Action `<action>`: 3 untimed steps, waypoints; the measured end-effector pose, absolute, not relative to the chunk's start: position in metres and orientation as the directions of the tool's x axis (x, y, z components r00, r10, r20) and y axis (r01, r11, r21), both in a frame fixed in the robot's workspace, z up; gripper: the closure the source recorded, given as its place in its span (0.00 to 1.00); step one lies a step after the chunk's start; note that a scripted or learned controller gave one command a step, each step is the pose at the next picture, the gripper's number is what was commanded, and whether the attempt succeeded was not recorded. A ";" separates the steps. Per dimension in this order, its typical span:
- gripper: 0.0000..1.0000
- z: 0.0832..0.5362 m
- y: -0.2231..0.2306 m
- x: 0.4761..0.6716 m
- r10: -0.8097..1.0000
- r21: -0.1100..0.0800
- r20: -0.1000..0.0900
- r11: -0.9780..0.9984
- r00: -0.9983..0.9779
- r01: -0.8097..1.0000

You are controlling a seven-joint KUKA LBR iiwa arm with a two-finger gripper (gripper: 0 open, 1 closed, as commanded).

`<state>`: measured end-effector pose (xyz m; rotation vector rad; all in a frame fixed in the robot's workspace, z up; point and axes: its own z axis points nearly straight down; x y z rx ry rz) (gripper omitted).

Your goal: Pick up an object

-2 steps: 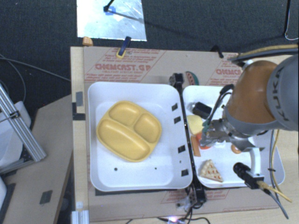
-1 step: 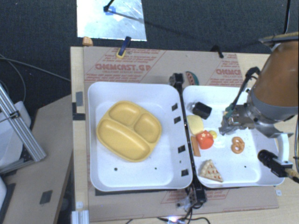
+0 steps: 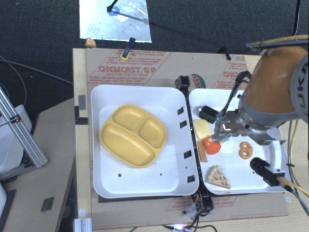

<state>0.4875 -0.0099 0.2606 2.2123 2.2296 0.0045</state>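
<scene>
The right bin (image 3: 231, 96) holds several food-like toys. A red round piece (image 3: 211, 146) lies near the bin's left wall, with a pale yellow wedge (image 3: 201, 128) just above it and a thin brown strip (image 3: 202, 152) at its left. My gripper (image 3: 219, 132) hangs low over the upper right edge of the red piece, reaching in from the right. Nothing shows between its tips. A pretzel (image 3: 245, 150) lies to the right of the red piece, and a pizza-like slice (image 3: 217, 177) sits near the front wall.
A yellow divided plate (image 3: 133, 134) lies in the left bin (image 3: 106, 178). A black object (image 3: 208, 113) rests in the right bin's far left part. The divider between the bins (image 3: 192, 139) runs close to the left of the gripper.
</scene>
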 end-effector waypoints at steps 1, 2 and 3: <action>1.00 0.273 0.025 0.487 1.000 0.003 0.001 0.008 -0.008 1.000; 1.00 0.314 0.094 0.487 1.000 0.006 0.003 0.012 -0.012 1.000; 1.00 0.400 0.116 0.545 1.000 0.015 0.003 0.007 -0.007 1.000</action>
